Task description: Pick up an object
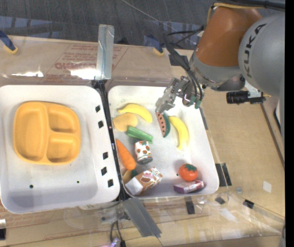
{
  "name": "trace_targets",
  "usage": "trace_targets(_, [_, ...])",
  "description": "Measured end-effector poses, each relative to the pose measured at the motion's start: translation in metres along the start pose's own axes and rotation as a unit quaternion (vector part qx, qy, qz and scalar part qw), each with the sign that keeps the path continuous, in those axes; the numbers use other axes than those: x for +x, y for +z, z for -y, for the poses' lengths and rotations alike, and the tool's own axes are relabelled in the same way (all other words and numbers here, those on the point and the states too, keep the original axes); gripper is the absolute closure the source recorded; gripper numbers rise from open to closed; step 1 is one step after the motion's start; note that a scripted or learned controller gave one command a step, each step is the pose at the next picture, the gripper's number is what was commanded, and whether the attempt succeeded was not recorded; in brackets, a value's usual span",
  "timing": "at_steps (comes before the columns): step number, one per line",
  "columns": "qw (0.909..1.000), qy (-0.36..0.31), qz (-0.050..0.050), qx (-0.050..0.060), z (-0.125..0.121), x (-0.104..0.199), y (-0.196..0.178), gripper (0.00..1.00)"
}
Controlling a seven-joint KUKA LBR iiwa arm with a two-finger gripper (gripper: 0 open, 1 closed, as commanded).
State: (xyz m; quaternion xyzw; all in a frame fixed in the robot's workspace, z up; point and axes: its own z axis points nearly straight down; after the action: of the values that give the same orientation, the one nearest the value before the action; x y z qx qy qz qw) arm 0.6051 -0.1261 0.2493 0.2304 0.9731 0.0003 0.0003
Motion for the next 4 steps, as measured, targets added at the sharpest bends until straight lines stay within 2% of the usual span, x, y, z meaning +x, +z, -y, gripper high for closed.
trace_targets(1, [0.9960,-0.090,-0.004,0.001,0.020,0.092,0.096,1.00])
trace_targets(2, [0.9403,-0.340,0.002,0.001,0.056,0.065,0.035,1.00])
trace_targets(3, [0.8324,-0.554,0.002,0.001,0.106,0.047,0.047,1.00])
trace_targets(4, [0.9621,-0.273,0.000,0.000,0.122,0.054,0.075,1.00])
